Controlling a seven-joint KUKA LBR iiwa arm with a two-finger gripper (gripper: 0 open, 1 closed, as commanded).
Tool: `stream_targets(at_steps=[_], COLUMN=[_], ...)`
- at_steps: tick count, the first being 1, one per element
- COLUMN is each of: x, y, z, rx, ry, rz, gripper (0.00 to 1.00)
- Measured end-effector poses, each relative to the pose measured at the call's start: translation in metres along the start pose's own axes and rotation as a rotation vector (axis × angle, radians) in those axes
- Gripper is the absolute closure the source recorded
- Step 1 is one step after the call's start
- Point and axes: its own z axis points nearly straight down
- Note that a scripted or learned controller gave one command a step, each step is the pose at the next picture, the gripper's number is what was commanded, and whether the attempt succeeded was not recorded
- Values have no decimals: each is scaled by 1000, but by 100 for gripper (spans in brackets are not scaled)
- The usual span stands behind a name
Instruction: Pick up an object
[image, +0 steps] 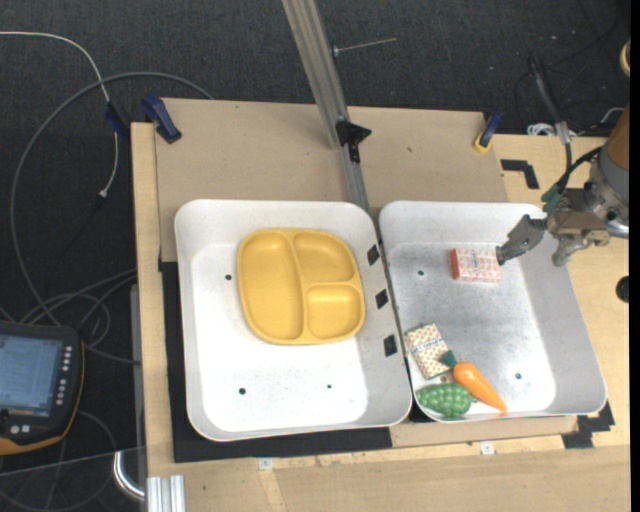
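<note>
Fingers spread and empty, two-finger gripper (541, 243) is poised beside small red-and-white cardboard box (475, 265): light, stiff, best pinched across its short sides.

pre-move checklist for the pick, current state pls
1. Claw open: ok, fingers spread, nothing between them.
2. Target near: ok, red box lies just left of the claw in the right bin.
3. Box free of neighbours: ok, it lies alone on the bin floor.
4. Claw over the box: not ok, it sits off to the box's right, near the bin's edge.
5. Other items out of the path: ok, carton, carrot and green item cluster at the bin's near corner.
6. Claw height above the floor: cannot tell.
</note>
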Motion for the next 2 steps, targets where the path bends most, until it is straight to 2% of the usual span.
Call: stream_targets(at_steps=[1, 2], x=[0, -2], y=[0, -8], z=[0, 46], rx=[0, 3], ry=[0, 1], rz=[0, 2], gripper=[0, 0])
